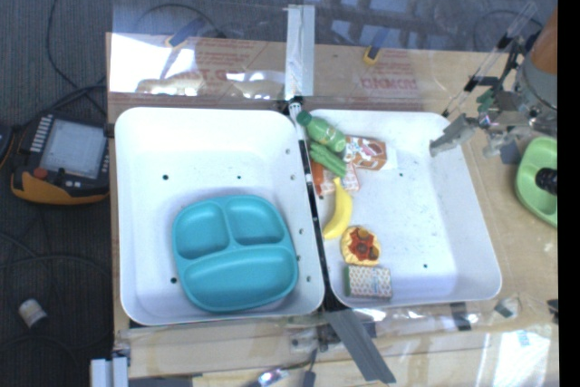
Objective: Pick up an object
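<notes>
In the right bin, several objects lie along the left wall. A green bottle is at the far end, with a green pod-like piece and an orange-and-white snack packet beside it. A yellow banana is at the middle. Nearer the front are a red and yellow toy and a small patterned box. My gripper hangs over the bin's far right corner, well apart from all of them, with nothing seen in it.
The left bin holds a teal divided plate at its front. A green device sits on the bench to the right of the right bin. A taped cardboard strip runs behind both bins.
</notes>
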You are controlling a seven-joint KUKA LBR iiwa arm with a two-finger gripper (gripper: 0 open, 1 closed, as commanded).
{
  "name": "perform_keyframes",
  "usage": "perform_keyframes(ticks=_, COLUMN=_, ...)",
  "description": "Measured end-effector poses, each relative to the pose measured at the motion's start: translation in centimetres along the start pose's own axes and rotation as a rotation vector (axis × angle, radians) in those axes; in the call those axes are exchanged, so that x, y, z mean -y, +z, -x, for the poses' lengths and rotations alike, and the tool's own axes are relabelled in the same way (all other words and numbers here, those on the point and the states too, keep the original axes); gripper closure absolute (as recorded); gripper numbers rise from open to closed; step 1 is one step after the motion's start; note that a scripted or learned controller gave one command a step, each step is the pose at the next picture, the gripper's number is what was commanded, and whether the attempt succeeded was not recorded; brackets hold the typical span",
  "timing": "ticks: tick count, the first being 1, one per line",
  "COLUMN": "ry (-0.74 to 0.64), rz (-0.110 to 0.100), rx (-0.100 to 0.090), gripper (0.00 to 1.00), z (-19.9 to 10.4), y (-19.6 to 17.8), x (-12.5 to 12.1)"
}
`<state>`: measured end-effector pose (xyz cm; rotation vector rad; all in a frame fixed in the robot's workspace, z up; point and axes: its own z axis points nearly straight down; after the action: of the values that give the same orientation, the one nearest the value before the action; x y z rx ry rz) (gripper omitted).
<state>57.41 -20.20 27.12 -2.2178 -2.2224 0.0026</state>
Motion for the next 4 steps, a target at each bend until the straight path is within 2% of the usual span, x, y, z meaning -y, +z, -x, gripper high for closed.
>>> perform_keyframes(ticks=1, ry=-0.194, rz=0.000, rx=-0.001, gripper=0.00, z=-5.6, y=13.4, x=1.4)
perform_keyframes(ticks=2, ry=-0.189, rz=-0.001, rx=-0.001, gripper=0.00, z=-6.7, y=10.9, x=3.5)
perform_keyframes(ticks=3, ry=-0.305, rz=0.012, rx=0.005, gripper=0.00, z=-10.0, y=18.2, x=8.4)
perform_keyframes(ticks=4, ry=-0.306, rz=0.011, rx=0.001, gripper=1.00, z=-10.1, y=17.3, x=8.4)
